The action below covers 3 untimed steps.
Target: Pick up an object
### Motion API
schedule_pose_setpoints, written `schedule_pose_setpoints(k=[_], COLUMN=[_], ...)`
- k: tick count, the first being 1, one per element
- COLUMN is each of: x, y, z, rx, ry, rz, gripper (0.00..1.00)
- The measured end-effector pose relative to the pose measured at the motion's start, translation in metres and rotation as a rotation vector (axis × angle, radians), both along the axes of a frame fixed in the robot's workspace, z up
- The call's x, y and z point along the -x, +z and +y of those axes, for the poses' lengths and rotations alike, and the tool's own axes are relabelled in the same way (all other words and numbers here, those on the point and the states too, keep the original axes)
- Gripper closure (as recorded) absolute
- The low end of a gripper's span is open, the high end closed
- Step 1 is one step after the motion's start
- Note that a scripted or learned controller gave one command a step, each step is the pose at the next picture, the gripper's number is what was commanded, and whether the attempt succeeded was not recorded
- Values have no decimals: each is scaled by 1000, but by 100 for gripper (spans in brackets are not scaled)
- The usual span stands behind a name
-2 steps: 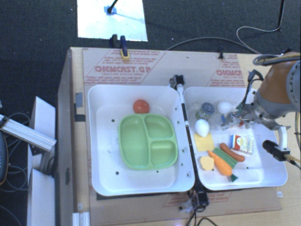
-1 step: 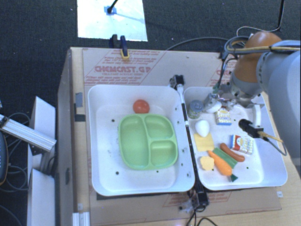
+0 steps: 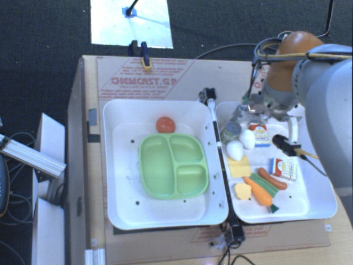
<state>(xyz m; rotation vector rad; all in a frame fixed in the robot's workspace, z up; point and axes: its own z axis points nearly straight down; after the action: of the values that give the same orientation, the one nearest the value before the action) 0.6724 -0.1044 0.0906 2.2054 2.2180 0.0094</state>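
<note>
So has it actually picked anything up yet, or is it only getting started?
Nothing looks picked up yet. The arm reaches over the far end of the right bin, above the toy food there: two white eggs, a carrot, a sausage and small cartons all lie on the bin floor. In the left bin, the green plate and red ball sit untouched. The grasp and lift are left.

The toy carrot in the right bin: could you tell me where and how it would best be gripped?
Probably across the carrot's orange middle, coming straight down, fingers closing across its width. It lies flat and diagonal, its green tip toward the near corner; the sausage and the yellow piece crowd its sides.
</note>
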Motion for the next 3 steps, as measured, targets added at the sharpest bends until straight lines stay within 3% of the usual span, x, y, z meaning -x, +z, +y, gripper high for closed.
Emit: schedule_pose_setpoints(k=[1, 2, 3], x=[-2, -2, 0], y=[13, 12, 0], z=[-1, -1, 14], rx=[4, 4, 1], ry=[4, 5, 0], rz=[-7, -7, 1], gripper=[100, 0, 0])
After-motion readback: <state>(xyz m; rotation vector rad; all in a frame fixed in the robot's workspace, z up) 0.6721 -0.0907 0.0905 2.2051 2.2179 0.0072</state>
